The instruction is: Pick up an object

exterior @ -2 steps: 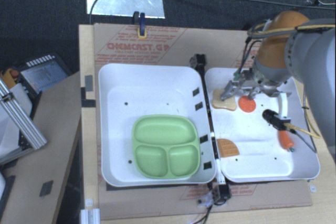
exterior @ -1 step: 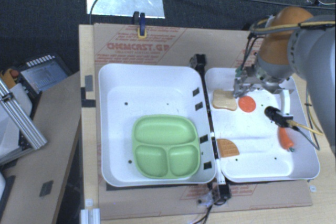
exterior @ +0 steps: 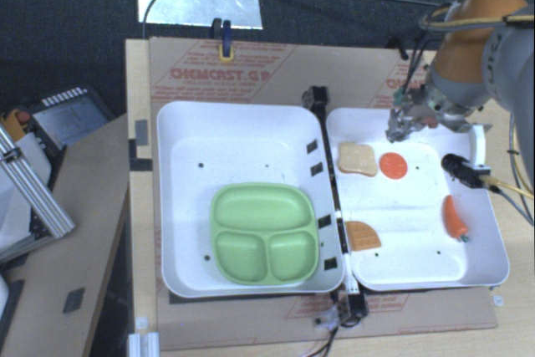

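Observation:
The right bin (exterior: 418, 267) holds a slice of toast (exterior: 358, 159), a round red tomato slice (exterior: 394, 166), an orange carrot (exterior: 454, 216) by the right wall and a brown bread piece (exterior: 362, 236) near the divider. My gripper (exterior: 399, 130) hangs at the back of the right bin, just above and behind the tomato slice. I see nothing held in it.
The left bin (exterior: 192, 146) carries a green three-compartment plate (exterior: 263, 232) at its front. Black clips line the divider (exterior: 328, 196) between the bins. A yellow clamp (exterior: 224, 42) sits behind the left bin.

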`<action>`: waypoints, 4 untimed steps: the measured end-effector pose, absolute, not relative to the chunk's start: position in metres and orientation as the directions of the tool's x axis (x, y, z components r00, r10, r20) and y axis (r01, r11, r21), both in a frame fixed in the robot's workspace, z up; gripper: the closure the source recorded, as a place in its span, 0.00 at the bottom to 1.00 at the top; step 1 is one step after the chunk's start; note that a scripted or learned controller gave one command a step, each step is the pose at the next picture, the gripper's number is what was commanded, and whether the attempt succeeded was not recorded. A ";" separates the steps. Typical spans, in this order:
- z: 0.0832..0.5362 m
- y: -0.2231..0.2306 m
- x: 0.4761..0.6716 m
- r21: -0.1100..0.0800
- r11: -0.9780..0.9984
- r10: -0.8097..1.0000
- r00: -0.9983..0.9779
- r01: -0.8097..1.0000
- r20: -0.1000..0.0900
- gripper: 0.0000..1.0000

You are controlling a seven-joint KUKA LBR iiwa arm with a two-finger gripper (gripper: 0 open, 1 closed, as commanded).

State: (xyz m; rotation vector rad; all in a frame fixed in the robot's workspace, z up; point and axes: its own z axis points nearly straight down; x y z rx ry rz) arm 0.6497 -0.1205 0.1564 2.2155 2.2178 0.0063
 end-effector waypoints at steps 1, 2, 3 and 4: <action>0.211 -0.114 0.644 0.007 0.004 1.000 -0.004 1.000 -0.001 1.00; 0.255 -0.112 0.644 0.007 0.004 1.000 -0.004 1.000 -0.001 1.00; 0.257 -0.056 0.642 0.003 0.008 1.000 -0.008 1.000 0.002 1.00; 0.256 -0.007 0.621 0.000 0.009 1.000 -0.009 1.000 0.002 1.00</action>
